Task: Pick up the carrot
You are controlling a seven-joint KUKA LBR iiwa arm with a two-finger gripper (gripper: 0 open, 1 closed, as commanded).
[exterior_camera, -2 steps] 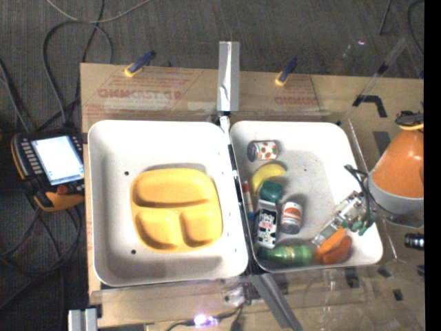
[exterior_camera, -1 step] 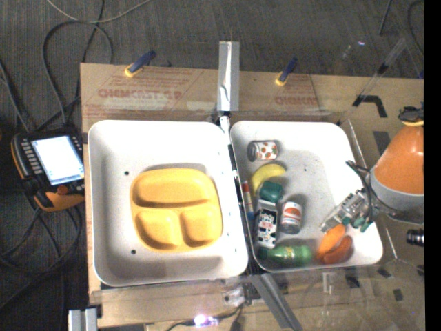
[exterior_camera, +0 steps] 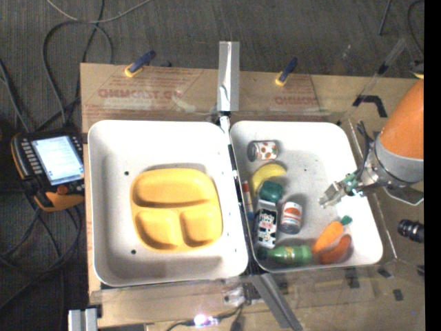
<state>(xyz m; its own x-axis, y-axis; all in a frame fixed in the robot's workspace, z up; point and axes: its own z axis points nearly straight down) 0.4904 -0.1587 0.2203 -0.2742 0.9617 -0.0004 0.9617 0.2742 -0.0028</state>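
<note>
Nearest the camera, along the right bin's [exterior_camera: 358, 150] front wall, lay a green bottle [exterior_camera: 289, 254], the carrot [exterior_camera: 329, 233] and a red-orange piece [exterior_camera: 338, 249] pressed against it. That carrot sat tilted, its green top pointing up-right toward the gripper [exterior_camera: 335, 193], which hung just above and beside it, near but apart. Whether the gripper was spread or pressed together could not be told; it showed as a pale blur with nothing plainly pinched in it. Further back stood a red-labelled can [exterior_camera: 292, 216], a teal block [exterior_camera: 271, 190], a yellow fruit [exterior_camera: 265, 174] and a small tin [exterior_camera: 262, 149]. In the left bin [exterior_camera: 103, 185] sat a yellow tray [exterior_camera: 178, 207].

Likely risks: the carrot touched the red-orange piece and lay close to the wall, so a descent slightly off could catch the neighbour instead, or jam against the bin's edge. A smooth, tapered body could also squirt out of a grip taken near the thin end
</note>
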